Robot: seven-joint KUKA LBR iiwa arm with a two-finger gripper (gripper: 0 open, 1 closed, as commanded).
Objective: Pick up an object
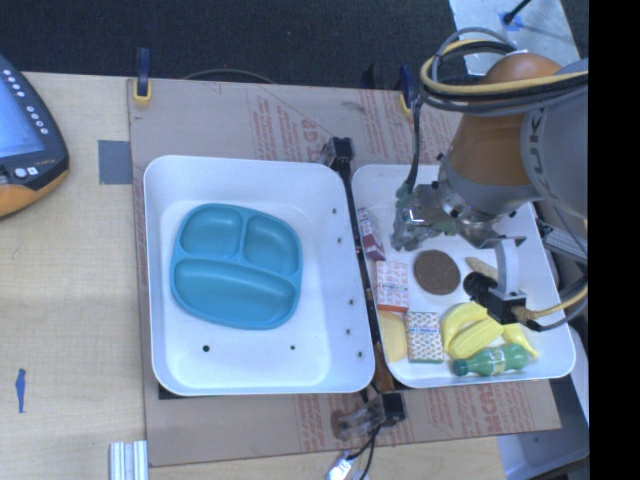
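**Operator:** From my seat I watched the arm (505,133) reaching in from the right and hanging over the right bin (560,363). Its orange band covered much of that bin's upper half, so whatever lay beneath was lost to me.

**Supervisor:** And the gripper?

**Operator:** The gripper (415,223) sat low at the bin's upper left, beside a small dark red packet (371,236). The wrist hid the tips, so I could not tell how it stood, nor whether anything was in it.

**Supervisor:** What could you make out in that bin?

**Operator:** A brown round disc (436,271) just below the gripper, a white patterned card (392,284) to its left, a second patterned card (425,336) lower down, and a pale yellow piece (394,338) beside that. Toward the front corner lay a yellow banana-like toy (466,325) and a green and yellow item (492,359), too blurred to name. A black part (485,293) of the arm's gear crossed over them.

**Supervisor:** The left bin?

**Operator:** The left bin (165,363) held a blue divided plate (238,265), lying flat and well apart from the gripper. At the far left edge a tablet-like device (25,133) was cut off by the frame.
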